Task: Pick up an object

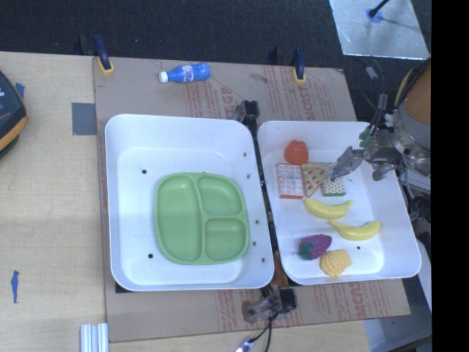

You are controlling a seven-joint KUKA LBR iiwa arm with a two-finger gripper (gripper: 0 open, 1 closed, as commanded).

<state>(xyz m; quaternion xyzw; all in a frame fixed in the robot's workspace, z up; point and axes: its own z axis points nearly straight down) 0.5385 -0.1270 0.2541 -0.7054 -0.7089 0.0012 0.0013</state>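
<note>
The right bin (396,196) holds several toy foods. A red tomato (296,152) lies at its far left, with a flat red-and-white packet (289,181) just below it. Beside the packet are a pizza slice (315,177) and a small green-edged square piece (334,188). Two yellow bananas (327,209) (357,230) lie nearer the front, then purple grapes (314,246) and a yellow corn cob (335,262). My gripper (343,166) reaches in from the right, low over the pizza slice and the square piece. Nothing is visibly held.
The left bin (124,196) carries a green divided plate (201,218). A blue bottle (185,73) lies on the cardboard behind the bins. Blue clamps (298,64) hold the cardboard's far edge. A black-and-orange device (10,112) sits at the far left.
</note>
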